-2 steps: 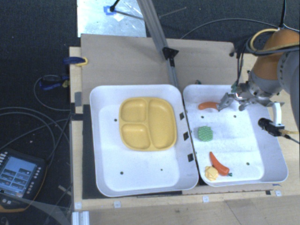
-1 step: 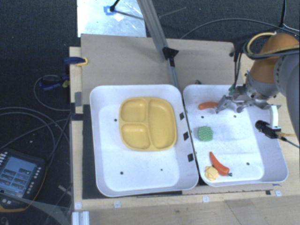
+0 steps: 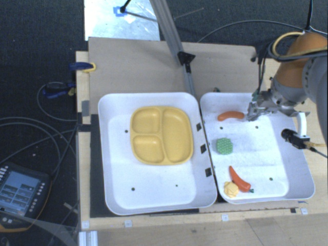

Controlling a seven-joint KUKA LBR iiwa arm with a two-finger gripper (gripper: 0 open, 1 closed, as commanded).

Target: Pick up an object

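In the right bin (image 3: 294,181) lie an orange sausage (image 3: 230,116) near the far edge, a green round bumpy piece (image 3: 224,146) in the middle, a red-orange chili (image 3: 239,179) and a pale yellow lump (image 3: 231,189) at the near left corner. My gripper (image 3: 253,113) hangs low over the bin's far side, its tips just right of the sausage's right end. Nothing shows between its fingers.
The left bin (image 3: 115,183) holds a yellow three-compartment plate (image 3: 161,135). A grey slanted pole (image 3: 169,24) ends at the far edge between the bins. Cables and a pendant lie on the floor to the left.
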